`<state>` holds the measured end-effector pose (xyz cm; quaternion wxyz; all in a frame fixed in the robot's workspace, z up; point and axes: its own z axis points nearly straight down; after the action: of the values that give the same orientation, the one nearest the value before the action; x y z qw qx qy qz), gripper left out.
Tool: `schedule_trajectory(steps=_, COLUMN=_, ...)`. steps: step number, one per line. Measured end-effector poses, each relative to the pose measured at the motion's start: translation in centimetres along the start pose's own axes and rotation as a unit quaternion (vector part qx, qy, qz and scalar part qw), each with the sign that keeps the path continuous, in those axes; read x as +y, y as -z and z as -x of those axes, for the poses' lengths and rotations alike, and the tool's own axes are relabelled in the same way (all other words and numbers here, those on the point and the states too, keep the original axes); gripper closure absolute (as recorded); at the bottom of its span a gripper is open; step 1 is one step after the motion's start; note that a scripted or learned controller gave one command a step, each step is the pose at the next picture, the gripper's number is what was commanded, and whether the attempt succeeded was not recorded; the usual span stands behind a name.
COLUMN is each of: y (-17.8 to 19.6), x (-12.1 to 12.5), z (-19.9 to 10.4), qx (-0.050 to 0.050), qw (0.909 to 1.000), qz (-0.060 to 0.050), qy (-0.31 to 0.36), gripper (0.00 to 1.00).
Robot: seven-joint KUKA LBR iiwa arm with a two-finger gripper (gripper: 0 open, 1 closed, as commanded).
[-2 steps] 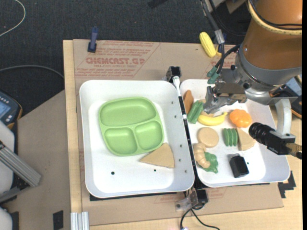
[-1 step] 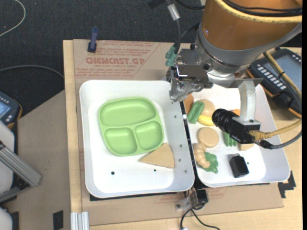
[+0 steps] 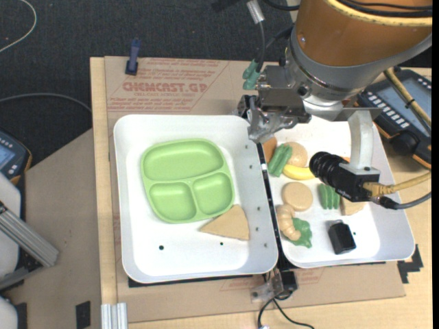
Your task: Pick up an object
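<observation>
While low over the back edge of the right bin: gripper (image 3: 263, 130), hanging just above the toy food, beside the wall shared by the two bins.
Fingers: hard to make out against the clutter; cannot tell whether spread or closed.
Grasp: nothing seen between the fingers, so no hold claimed.
Progress: early, as judged; approach made, pick not yet shown, lift entirely left.
Nearest candidates: green pod (image 3: 279, 158) and banana (image 3: 298, 173), just under and beside the gripper.
Other pieces in right bin (image 3: 384, 249): round biscuit (image 3: 298, 196), black block (image 3: 341, 237), small green piece (image 3: 328, 196), pale knobbly piece (image 3: 286, 222).
Left bin (image 3: 130, 184): green divided plate (image 3: 186, 179) lying flat, tan wedge (image 3: 227, 223) touching its lower right corner.
Obstruction: black cylinder on white bracket (image 3: 336, 173), over the middle of the right bin.
Surface: cardboard sheet (image 3: 171, 81) with red lettering under both bins, blue clip (image 3: 132, 57) at its far edge.
Room: dark carpet, loose cables on it, grey equipment at the left edge.
</observation>
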<state>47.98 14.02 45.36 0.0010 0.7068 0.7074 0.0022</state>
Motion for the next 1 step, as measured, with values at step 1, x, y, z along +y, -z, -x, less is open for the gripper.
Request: schedule_trajectory(steps=1, y=-12.39, x=-0.26, z=7.52, qx=-0.003, qw=0.9999, qz=-0.010, qy=-0.005, gripper=1.00)
